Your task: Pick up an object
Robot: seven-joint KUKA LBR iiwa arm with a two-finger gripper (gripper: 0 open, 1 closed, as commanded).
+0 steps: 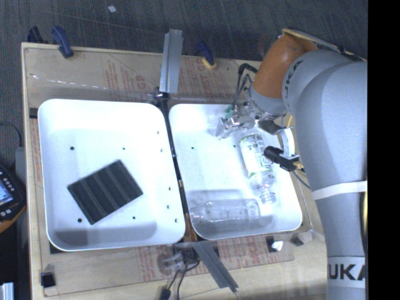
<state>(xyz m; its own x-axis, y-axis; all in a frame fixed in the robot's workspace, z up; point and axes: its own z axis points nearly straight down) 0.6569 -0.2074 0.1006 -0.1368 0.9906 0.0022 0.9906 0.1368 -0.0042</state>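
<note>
The pick is not done, judging by how things lie: everything that could be taken rests on a bin floor, and nothing shows between the fingers of the gripper [230, 122]. The arm [325, 117] reaches in from the right and bends over the far part of the right bin [187, 167], with the gripper low near the bin's back wall, pointing toward the middle. Whether it is spread or closed cannot be told, since the metal parts blur against the white floor. The nearest candidate is a clear plastic bottle [256, 161] with a printed label, lying on its side along the right half of that bin, its upper end just beside the gripper and its other end pointing toward the near wall. I cannot tell if the gripper touches it or only hovers close by. A second clear bottle [225, 208] lies crosswise along the near wall of the same bin, well apart from the gripper. In the left bin [47, 167] a dark ribbed pad [105, 190] lies flat and at a slant, far from the arm. What is left, as I judge it, is the whole grasp: settling over the bottle, closing on it and lifting it clear of the floor.
</note>
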